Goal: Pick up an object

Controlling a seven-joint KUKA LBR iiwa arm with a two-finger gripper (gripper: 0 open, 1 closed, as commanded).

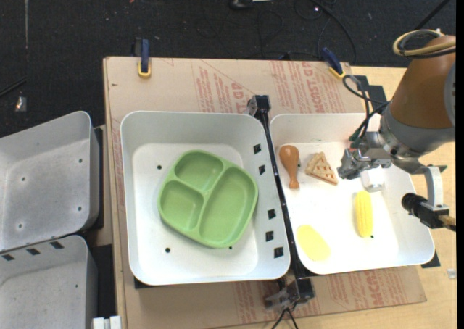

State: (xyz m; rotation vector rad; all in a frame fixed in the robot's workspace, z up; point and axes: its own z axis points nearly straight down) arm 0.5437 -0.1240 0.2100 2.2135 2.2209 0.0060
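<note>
So the arm [428,96] comes in from the right and its tool [362,164] is hanging over the upper right part of the right bin [413,251]. Honestly can't tell if the tool is open or closed, it's just a dark cluster of metal and cables from this angle.

Stuff in the right bin: a brown drumstick-looking toy [290,164] near the left wall, a tan wedge like a pizza or sandwich slice [321,168] right next to it, a yellow corn cob [363,214] lying roughly upright further right, and a flat pale yellow piece [314,243] toward the front left. The wedge is the closest one to the tool, just off to its left, and the corn sits just below the tool. Nothing is between them, all four items are spread apart with white floor around each.

The left bin [138,248] has a green divided plate [209,198] sitting in the middle, tilted a bit. Both bins rest on a cardboard-covered surface [203,85] with a blue-and-yellow clamp [144,56] at the back edge. White trays [43,168] sit off to the far left.
</note>
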